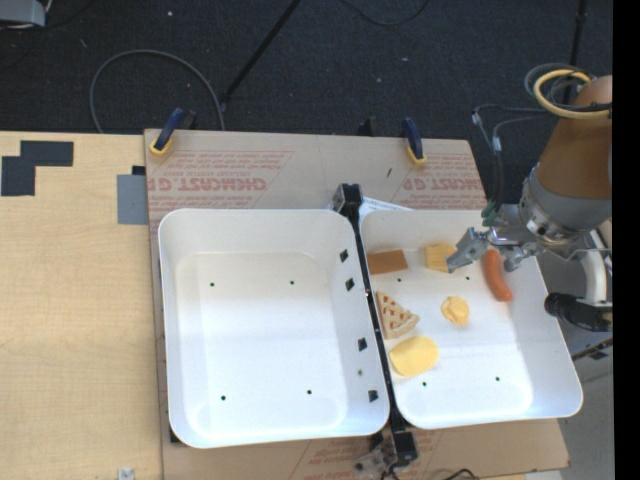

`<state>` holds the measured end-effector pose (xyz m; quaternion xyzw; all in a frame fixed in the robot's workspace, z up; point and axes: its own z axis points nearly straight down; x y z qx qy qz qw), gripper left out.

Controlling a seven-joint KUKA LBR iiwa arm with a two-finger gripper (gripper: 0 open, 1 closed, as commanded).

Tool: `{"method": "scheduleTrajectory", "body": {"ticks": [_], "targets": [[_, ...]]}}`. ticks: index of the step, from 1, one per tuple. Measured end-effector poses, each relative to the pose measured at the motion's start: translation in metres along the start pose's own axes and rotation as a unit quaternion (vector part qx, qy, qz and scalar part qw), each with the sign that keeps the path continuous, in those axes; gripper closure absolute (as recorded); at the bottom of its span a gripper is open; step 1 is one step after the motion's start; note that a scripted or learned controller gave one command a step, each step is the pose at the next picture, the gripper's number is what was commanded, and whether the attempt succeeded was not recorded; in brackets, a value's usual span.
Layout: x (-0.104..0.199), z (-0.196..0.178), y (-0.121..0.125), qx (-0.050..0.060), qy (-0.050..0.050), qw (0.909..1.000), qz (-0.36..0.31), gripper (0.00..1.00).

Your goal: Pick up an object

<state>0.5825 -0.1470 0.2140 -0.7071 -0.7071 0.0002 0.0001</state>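
Dark floor and cables surround the counter, where two white bins sit side by side. From the right the arm bends down over the right bin, wrist low, its pincer spread, one finger touching an orange sausage-shaped piece. Just left of the pincer lies a yellow block, further left a brown block; below it a small yellow lump
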Motion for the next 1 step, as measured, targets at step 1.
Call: {"method": "scheduleTrajectory", "body": {"ticks": [1], "targets": [[0.0384,0.0322,0.0424,0.001,0.000,1.0000,-0.001,0.00]]}}
